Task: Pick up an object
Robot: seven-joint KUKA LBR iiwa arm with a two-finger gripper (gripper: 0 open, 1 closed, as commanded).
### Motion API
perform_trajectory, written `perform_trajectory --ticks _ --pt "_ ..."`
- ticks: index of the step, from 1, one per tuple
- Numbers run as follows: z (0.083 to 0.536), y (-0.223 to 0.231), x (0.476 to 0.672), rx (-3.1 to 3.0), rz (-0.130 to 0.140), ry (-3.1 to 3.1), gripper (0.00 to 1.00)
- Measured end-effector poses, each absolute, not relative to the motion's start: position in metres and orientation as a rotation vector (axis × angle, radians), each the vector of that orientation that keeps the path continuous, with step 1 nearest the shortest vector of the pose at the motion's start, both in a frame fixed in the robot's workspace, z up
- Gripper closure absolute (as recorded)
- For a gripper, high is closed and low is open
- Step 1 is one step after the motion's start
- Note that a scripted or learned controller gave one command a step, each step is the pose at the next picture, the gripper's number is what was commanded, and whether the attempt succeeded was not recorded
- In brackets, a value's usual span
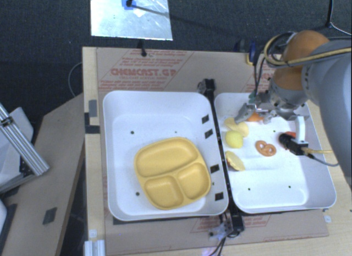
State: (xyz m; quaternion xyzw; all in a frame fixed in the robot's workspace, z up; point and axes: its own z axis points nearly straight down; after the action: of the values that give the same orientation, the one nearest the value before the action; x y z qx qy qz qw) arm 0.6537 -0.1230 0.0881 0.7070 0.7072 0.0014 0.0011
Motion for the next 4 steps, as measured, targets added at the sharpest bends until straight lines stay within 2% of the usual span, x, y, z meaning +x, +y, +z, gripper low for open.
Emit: perform_trajectory --ticks 1,2,4 --pt "0.099 -0.124 0.653 2.220 -0.001 2.221 1.00" --pt "0.148 -0.115 0.650 2.214 0.005 2.224 1.00" --pt "0.238 -0.115 0.657 2.210 0.007 2.224 1.00"
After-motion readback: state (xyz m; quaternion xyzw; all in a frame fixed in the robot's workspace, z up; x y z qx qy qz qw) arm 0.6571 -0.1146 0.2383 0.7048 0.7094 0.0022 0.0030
